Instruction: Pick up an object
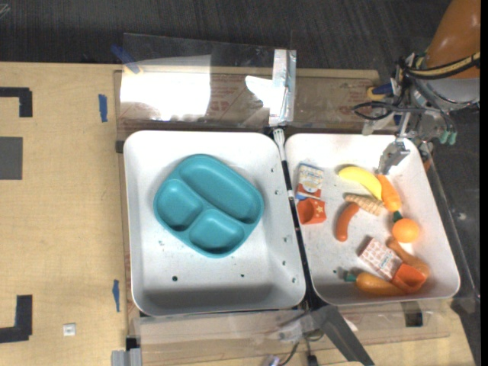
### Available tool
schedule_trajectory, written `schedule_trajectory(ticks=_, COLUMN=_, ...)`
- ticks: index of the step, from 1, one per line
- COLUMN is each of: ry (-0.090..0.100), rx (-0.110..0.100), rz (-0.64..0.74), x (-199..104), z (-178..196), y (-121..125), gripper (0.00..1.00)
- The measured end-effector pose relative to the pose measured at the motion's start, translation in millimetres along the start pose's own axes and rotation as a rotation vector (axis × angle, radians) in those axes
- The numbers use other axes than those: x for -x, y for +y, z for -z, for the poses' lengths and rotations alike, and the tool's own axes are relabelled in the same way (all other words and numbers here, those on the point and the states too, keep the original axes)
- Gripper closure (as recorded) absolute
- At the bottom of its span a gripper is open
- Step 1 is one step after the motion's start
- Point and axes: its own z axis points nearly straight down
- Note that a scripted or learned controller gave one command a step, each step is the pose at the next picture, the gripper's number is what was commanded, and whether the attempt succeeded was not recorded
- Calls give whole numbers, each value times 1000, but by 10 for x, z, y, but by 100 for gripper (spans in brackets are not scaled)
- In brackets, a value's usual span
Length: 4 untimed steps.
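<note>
Gleaming teal plate — smooth, three-welled, curved yellow banana

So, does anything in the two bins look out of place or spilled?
Nothing stands out. The teal divided plate lies flat in the left bin. The toy food, such as the banana and orange, sits loosely inside the right bin.

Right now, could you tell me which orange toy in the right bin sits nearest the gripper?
The orange carrot beside the banana, just below the gripper; the orange ball lies farther down.
</note>
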Motion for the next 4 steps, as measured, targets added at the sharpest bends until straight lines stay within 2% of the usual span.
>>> schedule_trajectory(ticks=1, ry=-10, rx=-2, rz=-71, x=-275, z=-1104, y=-6, gripper=0)
schedule_trajectory(ticks=2, ry=-1, rx=-2, rz=-52, x=-682, z=-1237, y=-392, gripper=0)
schedule_trajectory(ticks=3, ry=-16, rx=-4, rz=-48, x=-631, z=-1093, y=-371, gripper=100)
schedule_trajectory(ticks=4, ry=-11, rx=0, rz=-146, x=-593, z=-64, y=59, gripper=100)
